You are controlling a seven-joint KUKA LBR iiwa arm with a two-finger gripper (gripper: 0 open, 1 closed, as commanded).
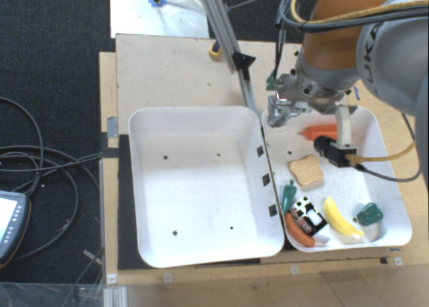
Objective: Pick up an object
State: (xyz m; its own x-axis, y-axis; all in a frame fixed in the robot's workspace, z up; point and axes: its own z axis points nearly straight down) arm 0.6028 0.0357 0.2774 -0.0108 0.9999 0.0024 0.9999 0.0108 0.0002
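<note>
Overhead, fingers (280,115) above right bin (389,158) far corner, open or closed unclear, bread slice (306,171) nearby

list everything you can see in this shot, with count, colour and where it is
bins: 2, white, side by side on the bench
bread slice: 1, tan, middle of the right bin
banana: 1, yellow, near end of the right bin
carrot-like piece: 1, orange-red, far part of the right bin
sausage: 1, red, near left corner of the right bin
black-and-white toy: 1, beside the sausage
green piece: 1, by the right bin's left wall
teal piece: 1, near right of the right bin
cables: several, black, floor at left
arm: 1, grey and orange, over the right bin
gripper: 1, metallic, above the right bin's far left corner
</note>
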